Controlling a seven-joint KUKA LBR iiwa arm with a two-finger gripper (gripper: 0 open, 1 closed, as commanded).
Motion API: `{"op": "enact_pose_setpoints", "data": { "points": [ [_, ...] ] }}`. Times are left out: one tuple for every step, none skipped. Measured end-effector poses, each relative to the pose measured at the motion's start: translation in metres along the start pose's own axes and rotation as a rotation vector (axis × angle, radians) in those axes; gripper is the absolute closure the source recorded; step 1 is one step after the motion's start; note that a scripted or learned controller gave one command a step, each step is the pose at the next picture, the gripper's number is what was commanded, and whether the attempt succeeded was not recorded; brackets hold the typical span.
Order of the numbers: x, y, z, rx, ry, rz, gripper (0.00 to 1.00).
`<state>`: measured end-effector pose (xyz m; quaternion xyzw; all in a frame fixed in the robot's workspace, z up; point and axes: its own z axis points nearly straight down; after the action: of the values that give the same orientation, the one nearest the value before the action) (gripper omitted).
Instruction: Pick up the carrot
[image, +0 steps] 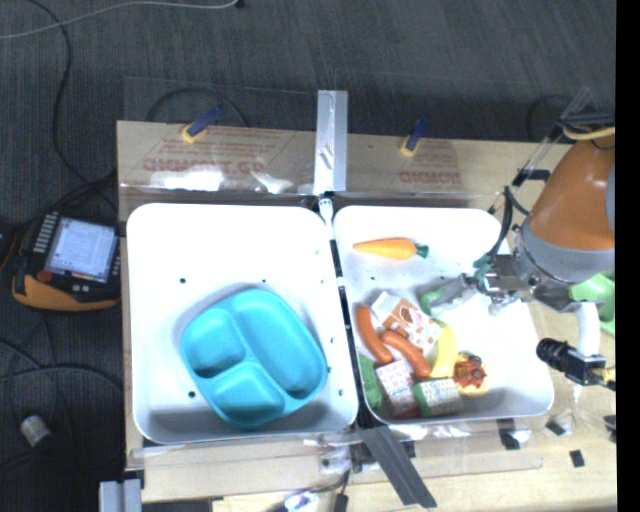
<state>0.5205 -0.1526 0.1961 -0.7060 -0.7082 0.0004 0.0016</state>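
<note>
A: Risk? The small orange plastic carrot with green top (390, 248) lies alone near the far wall of the right shallow white bin (520, 395). The grey two-finger gripper (440, 296) sits nearer the camera than the carrot w/ nothing in it; finger gap can't be told.

B: Carrot's rounded, could roll or get nudged vs the wall. The toy food pile (415, 355) is farther from the carrot. Red print on the cardboard behind the bins (200, 160) is unreadable.

A: Quick tally?

B: 2 white bins: left bin (160, 240) & right bin (520, 390), side by side. 1 blue tray (255, 355) w/ 3 compartments, far side from the gripper (452, 293).

A: Food?

B: 1 carrot (385, 248), near the gripper, just beyond its tip. 2 sausages (390, 345), touching. 1 banana (445, 350). Approx 3 small boxes (410, 385) in the pile below the gripper; couldn't split them cleanly.

A: Arms?

B: 1 arm (575, 215), 1 gripper. Also 2 clips (205, 122) on the back board.
</note>
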Motion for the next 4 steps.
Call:
{"op": "enact_pose_setpoints", "data": {
  "points": [
    [-0.003, 0.048, 0.038, 0.000, -0.003, -0.093, 0.00],
    [0.014, 0.130, 0.016, -0.003, -0.003, -0.137, 0.00],
    [0.038, 0.147, 0.101, -0.002, -0.007, -0.299, 0.00],
    [0.038, 0.147, 0.092, -0.002, -0.009, -0.299, 1.00]
  ]
}}
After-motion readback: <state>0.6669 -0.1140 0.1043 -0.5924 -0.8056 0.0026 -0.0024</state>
